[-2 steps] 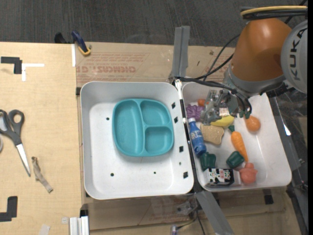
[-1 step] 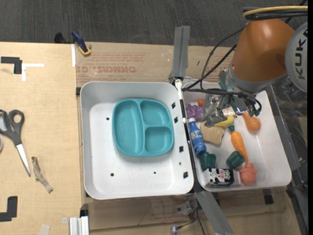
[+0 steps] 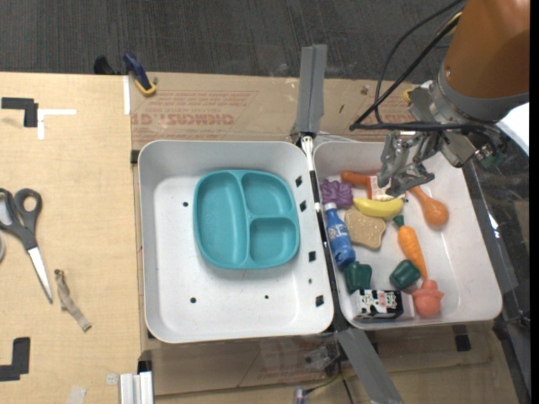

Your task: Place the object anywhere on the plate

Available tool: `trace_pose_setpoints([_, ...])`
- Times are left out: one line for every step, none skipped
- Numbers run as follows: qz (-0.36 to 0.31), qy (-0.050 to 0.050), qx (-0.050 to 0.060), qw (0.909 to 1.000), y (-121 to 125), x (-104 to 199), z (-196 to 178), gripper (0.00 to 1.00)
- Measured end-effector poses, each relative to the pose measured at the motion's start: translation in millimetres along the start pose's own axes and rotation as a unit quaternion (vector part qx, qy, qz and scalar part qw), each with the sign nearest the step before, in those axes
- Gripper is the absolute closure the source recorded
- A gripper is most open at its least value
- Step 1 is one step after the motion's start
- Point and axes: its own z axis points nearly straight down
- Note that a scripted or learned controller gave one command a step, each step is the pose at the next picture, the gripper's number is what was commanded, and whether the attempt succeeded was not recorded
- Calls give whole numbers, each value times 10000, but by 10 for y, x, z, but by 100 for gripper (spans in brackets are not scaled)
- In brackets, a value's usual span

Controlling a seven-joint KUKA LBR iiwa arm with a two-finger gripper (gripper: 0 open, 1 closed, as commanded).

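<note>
The arm comes in from the upper right of the frame and its hand [image 3: 396, 179] hangs low over the right bin [image 3: 472, 305], right above a small yellow toy banana [image 3: 378, 206] that lies near the bin's upper middle. Whether the hand is apart or together I cannot tell from here; the metal parts bunch up and nothing clearly sits between them, so I would not say it holds anything.

The banana looks like the piece it is after. It lies on its side, touching a slice of toy bread [image 3: 365, 228] below it and just beside a purple bunch of grapes [image 3: 336, 194] to the left. By the look of it, it is hollow moulded plastic: very light, stiff, smooth and a bit slippery, not something that will break. Its curved, tapering shape means a pinch near either tip could squirt it out sideways. The thick middle, taken across the narrow width, seems the safest hold. The crowding is the nuisance, since the bread and an orange drumstick-like toy [image 3: 430, 209] to the right lie close.

The teal divided plate [image 3: 248, 218] sits in the left bin [image 3: 168, 310], centre of the frame, well apart from the banana, with nothing on it yet.
</note>
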Motion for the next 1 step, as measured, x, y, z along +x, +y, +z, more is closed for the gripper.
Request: trace_pose_setpoints([-378,12,-6,9993,-329,290,749,100])
